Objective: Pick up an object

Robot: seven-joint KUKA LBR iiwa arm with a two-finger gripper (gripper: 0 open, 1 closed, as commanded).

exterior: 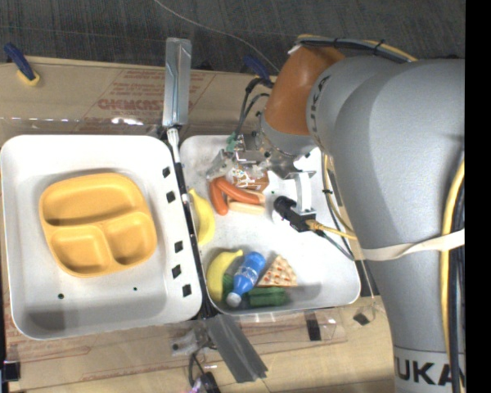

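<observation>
Whether the jaws are spread or pinching, I cannot tell; they hang low in the right bin (344, 278), just over a hot dog (233, 195) near its back wall. A banana (219, 270), blue bottle (247, 277) and pizza slice (278, 274) lie near the front wall.

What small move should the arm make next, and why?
Probably lower the tool a little onto the hot dog. The tool hangs at the far end of the right bin, right above the hot dog, which lies apart from the banana, bottle and pizza slice near the front.
</observation>
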